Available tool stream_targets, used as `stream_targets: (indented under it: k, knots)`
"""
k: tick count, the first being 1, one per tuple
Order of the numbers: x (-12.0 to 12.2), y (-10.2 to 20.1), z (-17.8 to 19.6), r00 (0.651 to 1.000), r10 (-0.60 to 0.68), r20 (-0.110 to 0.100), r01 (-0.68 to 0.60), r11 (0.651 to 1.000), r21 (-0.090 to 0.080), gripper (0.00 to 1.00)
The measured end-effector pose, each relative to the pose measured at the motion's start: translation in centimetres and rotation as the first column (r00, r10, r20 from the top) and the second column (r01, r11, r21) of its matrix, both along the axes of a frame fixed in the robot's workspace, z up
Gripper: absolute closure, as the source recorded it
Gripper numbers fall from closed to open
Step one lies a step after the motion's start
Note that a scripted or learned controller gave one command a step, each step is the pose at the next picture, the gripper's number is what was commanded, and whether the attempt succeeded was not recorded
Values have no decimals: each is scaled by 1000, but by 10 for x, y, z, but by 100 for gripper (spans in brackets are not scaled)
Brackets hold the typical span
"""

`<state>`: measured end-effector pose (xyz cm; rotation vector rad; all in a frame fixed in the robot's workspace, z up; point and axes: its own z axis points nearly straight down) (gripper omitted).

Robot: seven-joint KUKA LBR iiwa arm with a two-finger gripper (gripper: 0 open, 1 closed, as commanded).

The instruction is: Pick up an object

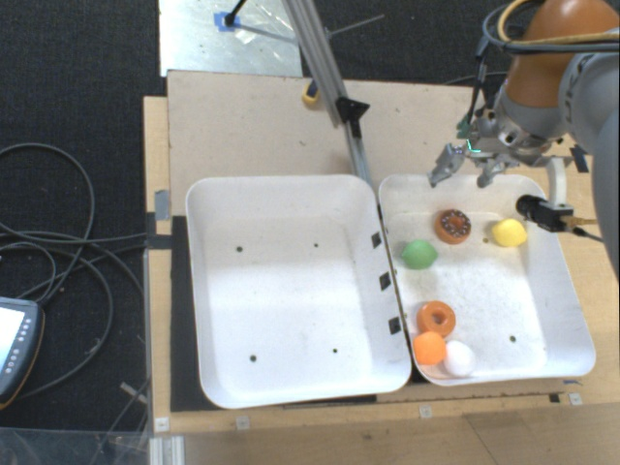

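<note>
Hovering over the far edge of the right bin [572,303], the gripper [470,170] shows its two fingers spread apart with nothing between them, so it holds no object. Any of the six small things in that bin could serve the task. Nearest to the gripper, just in front of it, lies a brown doughnut [452,226] with pale sprinkles; it looks like a light toy, flat and ringed, and a fair guess is that it is best pinched across its outer rim. Beside the doughnut, away from the left bin, sits a yellow lemon-shaped piece [509,232], rounded and probably smooth enough to roll or slip out of a closing grip. On the doughnut's other side and a little nearer the camera is a green ball [418,254], close to the wall shared with the left bin, which would crowd one finger. Well in front of the doughnut, an orange ring [437,318], an orange ball [429,348] and a white ball [458,358] huddle touching one another at the near wall; their closeness would likely hamper a clean hold. The left bin [213,260] rests on the worktop [252,124] alongside
</note>
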<state>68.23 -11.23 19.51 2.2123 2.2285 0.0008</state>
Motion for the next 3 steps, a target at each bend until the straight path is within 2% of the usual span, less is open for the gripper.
stream_targets:
  k: [1,2,3]
  knots:
    - [10,0,-48,1000,0,-2,0,1000,0,0]
    - [9,0,-100,1000,-2,-11,2,1000,0,0]
    - [10,0,-87,1000,1,-7,-1,1000,-1,100]
